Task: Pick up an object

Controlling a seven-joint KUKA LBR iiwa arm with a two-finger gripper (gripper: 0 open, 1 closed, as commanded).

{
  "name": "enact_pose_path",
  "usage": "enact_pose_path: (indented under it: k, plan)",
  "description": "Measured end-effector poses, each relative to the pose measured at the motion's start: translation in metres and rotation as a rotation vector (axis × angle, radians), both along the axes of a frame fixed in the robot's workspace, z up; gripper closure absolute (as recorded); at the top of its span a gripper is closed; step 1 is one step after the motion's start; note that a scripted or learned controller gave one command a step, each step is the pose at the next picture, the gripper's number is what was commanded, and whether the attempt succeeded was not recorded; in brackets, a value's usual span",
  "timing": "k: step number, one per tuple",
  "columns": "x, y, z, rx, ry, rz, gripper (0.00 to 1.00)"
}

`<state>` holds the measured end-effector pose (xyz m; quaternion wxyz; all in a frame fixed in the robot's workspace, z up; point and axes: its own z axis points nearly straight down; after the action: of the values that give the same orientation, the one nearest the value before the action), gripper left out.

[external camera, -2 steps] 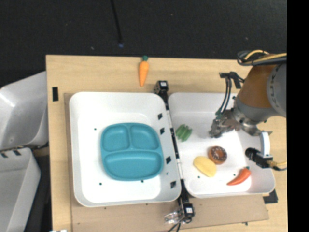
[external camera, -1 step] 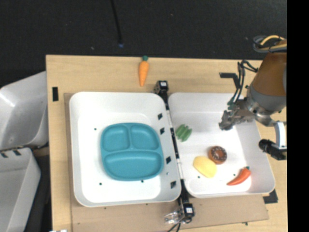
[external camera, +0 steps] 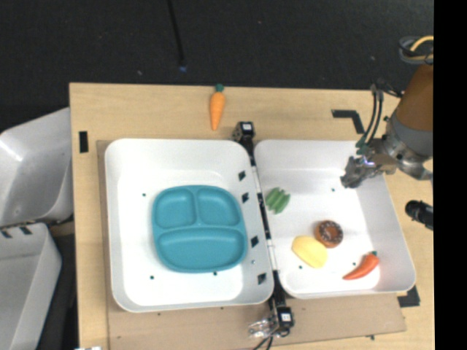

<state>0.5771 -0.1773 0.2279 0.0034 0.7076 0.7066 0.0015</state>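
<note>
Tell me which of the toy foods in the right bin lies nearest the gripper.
The brown donut. It lies closer to the gripper than the green piece by the divider, the yellow piece or the red pepper.

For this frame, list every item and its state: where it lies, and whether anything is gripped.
Gripper: over the right bin's far right edge, nothing seen in it.
Carrot: lying on the bench, outside both bins.
Teal divided plate: flat in the left bin.
Green toy: loose in the right bin.
Chocolate donut: touching the yellow toy.
Red chili pepper: lying near the right bin's front corner.
</note>
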Motion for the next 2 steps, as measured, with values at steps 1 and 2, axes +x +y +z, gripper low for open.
enact_pose_path:
  k: [1,2]
  plan:
    - [0.001,-0.002,0.055,-0.001,-0.001,0.004,1.00]
    - [-0.011,0.051,0.060,0.003,0.005,0.009,1.00]
